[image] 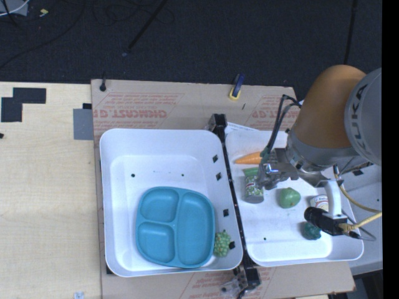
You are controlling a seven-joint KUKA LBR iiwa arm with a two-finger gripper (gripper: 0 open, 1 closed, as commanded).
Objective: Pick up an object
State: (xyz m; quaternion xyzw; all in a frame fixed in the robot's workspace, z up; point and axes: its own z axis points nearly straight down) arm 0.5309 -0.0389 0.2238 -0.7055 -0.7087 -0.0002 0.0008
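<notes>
Seemingly the gripper (257, 180) is down over a small green-labelled can (253, 187) in the right bin (293, 254), near the divider — whether it grips I cannot tell — a stiff, light, slippery thing, best pinched across its round sides.

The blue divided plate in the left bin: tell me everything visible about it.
The blue divided plate is a light blue tray with rounded corners, plastic by its look, split by raised ridges into three compartments: two smaller ones on its left half, one long one on its right. It lies flat, face up, in the lower part of the left bin, slightly rotated. A bunch of green grapes lies against its lower right corner, by the bin wall. The compartments look bare.
</notes>
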